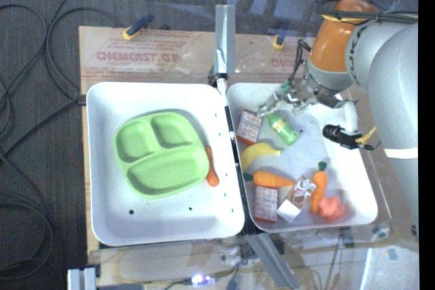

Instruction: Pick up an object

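Note:
My gripper (284, 102) hangs over the back of the right bin (367, 176), open, with nothing between its fingers. Just in front of and below it lies a green bottle (284, 129). A red-and-white packet (248, 127) lies to the bottle's left, and a yellow banana-like fruit (259, 154) sits in front of it. Further forward are an orange carrot (272, 180), a second red-and-white packet (265, 203), a white block (289, 211), a small packet (304, 190), another carrot (318, 189) and a pink-red toy (332, 208).
The left bin (109, 214) holds a green divided plate (162, 153) with a small orange carrot (211, 171) at its right edge. A metal divider post (223, 44) stands between the bins at the back. The arm's orange band (334, 44) and grey body overhang the right bin's right side.

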Controlling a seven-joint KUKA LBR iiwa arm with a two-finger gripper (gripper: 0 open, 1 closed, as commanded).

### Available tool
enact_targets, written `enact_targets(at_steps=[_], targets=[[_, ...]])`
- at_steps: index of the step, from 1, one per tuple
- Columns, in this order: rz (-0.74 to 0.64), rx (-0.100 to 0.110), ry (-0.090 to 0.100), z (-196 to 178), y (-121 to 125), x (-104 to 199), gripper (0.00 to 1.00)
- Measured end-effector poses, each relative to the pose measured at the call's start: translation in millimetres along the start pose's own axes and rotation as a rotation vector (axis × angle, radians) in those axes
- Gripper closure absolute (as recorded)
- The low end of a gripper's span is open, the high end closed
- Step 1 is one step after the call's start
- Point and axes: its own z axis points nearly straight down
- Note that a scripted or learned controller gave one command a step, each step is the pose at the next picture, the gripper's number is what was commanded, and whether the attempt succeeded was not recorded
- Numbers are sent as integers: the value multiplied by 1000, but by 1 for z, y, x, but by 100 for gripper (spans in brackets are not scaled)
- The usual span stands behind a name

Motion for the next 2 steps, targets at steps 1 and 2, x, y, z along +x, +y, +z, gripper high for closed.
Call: enact_targets(at_steps=[1,2], targets=[[-3,15,6,-32,3,10,0],[-51,-7,-3,5,-31,31,0]])
